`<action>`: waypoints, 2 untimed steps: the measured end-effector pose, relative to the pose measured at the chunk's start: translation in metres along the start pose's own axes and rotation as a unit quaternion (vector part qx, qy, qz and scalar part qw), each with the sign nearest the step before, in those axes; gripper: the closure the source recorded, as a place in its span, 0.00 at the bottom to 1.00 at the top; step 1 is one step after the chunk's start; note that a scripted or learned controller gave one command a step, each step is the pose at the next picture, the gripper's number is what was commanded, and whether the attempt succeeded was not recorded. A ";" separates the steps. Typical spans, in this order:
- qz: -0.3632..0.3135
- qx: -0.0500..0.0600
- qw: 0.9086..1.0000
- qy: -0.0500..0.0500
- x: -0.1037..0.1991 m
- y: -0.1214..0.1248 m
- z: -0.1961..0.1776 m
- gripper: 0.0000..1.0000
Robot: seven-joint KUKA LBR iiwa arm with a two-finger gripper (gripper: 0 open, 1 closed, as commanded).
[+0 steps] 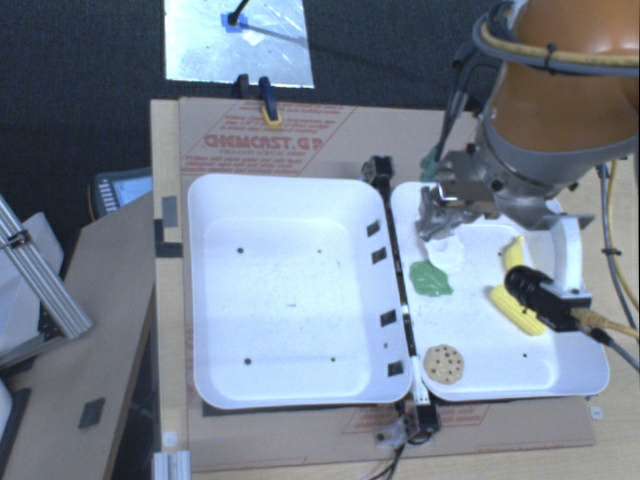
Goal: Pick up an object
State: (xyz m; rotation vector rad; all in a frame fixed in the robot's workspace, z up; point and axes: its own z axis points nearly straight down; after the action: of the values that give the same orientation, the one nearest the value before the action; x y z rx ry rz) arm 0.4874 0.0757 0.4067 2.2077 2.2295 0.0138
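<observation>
Looming closest to the lens is the grey arm with its orange band (570,58), reaching in from the right and hiding much of the far right corner. Below it the metal two-finger gripper (437,226) hangs over the far left part of the right-hand shallow white plastic bin (490,363), close to the wall shared with the neighbouring bin. From where I stand I cannot tell whether it is released or clenched, and I see nothing held in it. Just beneath it lies a small pale white lump (450,256), hard to make out against the bin floor. Touching or nearly touching that, on the near side, sits a crumpled green soft piece (430,279). Farther right lies a long yellow piece like a corn cob (512,310), with a smaller yellow bit (513,253) above it; whether they are one thing I cannot tell. Near the front left corner of the same bin rests a round tan cookie with dark chips (443,364), well apart from the rest. The left-hand shallow white plastic bin (290,181) sits alongside, the two joined by small black clips (380,231). Both stand on a brown cardboard sheet with red print (265,140), and beyond it a silvery square sheet (238,28) lies on the dark floor.
</observation>
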 end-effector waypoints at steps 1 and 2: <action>0.000 -0.001 1.000 0.001 0.066 0.001 -0.081 1.00; 0.003 0.003 1.000 -0.001 0.062 0.000 -0.077 0.00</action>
State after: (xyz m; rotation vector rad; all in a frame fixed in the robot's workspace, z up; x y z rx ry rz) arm 0.4866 0.1378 0.4840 2.2159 2.2257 0.0037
